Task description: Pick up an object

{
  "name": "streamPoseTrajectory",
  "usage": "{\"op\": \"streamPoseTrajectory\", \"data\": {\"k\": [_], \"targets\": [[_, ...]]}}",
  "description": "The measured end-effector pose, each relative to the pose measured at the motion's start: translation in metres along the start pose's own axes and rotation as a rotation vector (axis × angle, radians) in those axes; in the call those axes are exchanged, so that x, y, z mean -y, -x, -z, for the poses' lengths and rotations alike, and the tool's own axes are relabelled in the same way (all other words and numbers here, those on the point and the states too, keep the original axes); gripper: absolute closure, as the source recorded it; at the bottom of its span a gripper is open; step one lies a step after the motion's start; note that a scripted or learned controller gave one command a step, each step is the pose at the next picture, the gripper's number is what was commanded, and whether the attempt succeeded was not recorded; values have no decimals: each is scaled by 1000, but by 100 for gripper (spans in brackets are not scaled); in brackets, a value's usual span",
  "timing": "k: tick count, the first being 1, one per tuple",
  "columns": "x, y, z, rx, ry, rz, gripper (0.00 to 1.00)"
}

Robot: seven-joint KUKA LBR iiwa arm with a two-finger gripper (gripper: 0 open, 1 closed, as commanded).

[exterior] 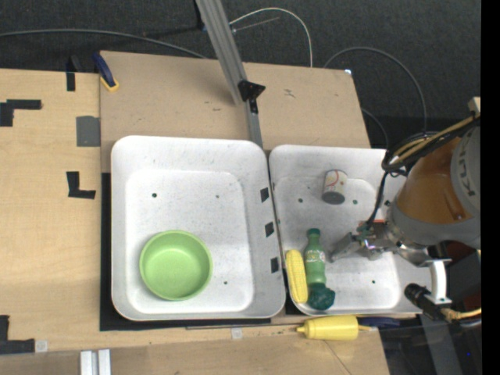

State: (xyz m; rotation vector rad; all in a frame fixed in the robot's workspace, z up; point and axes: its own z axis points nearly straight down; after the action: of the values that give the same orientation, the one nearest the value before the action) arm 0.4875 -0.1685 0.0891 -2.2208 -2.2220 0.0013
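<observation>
In the right bin (351,158) a green bottle (315,262) lies lengthwise near the front left, with a yellow corn cob (296,276) beside it on its left and a dark teal lump (321,296) at its lower end. A small white cup (334,184) lies toward the back of that bin. My gripper (341,248) reaches in from the right, low over the bin floor, its tip just right of the bottle's upper half. Nothing shows between its fingers.
The left bin (187,151) holds a green bowl (176,265) at its front left. A yellow object (332,328) lies on the bench just in front of the right bin. A grey pole (223,37) slants across the back of the bench.
</observation>
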Motion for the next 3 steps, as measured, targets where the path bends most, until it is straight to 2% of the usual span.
{"op": "streamPoseTrajectory", "data": {"k": [1,3], "targets": [[0,-1,10,-1,-1,2,100],[-7,-12,104,0,4,2,100]]}}
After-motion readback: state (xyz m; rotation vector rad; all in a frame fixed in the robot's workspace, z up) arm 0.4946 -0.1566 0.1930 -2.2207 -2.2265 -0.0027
